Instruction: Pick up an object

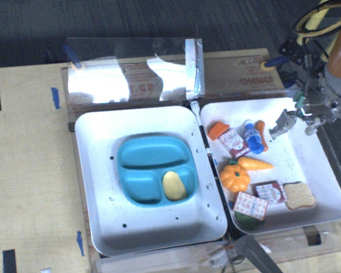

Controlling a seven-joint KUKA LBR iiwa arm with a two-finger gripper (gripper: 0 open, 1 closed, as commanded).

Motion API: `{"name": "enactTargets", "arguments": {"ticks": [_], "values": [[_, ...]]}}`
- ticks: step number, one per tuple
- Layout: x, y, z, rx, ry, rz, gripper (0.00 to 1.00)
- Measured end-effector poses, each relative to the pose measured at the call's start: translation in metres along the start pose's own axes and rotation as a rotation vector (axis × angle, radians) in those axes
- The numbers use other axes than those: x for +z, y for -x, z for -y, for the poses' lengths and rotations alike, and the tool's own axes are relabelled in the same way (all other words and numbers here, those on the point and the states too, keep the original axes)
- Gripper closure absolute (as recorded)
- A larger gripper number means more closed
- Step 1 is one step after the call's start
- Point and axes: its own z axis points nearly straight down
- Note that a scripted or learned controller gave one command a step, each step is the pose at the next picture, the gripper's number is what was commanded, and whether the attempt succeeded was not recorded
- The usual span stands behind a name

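Observation:
My gripper [295,125] hangs over the upper right part of the right bin [317,167]. Its two fingers stand apart, open, with bare bin floor between them. Left of it lie a small blue bottle [253,137] and a red-and-white carton [232,143] with an orange piece [217,128] at its top. Below those lie a carrot [256,163] and an orange pumpkin [235,178]. Near the front edge are a dark red packet [269,192], a slice of bread [299,195] and a white patterned box [250,205] over something green.
The left bin [99,170] holds a blue divided plate [151,153] with a yellow oval piece [174,185] in its lower right compartment. A clear plastic sheet [134,73] stands behind the bins. The arm and its cables rise at the right.

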Motion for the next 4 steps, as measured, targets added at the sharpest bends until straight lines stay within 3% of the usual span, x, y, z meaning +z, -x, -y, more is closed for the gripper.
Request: {"name": "enactTargets", "arguments": {"ticks": [1, 2, 3, 4], "values": [[0.147, -0.013, -0.009, 0.012, 0.012, 0.000, 0.00], [0.158, -0.027, -0.001, -0.170, 0.037, 0.017, 0.00], [0.146, -0.034, -0.005, -0.176, 0.049, 0.009, 1.00], [-0.013, -0.005, -0.053, 0.014, 0.009, 0.003, 1.00]]}}
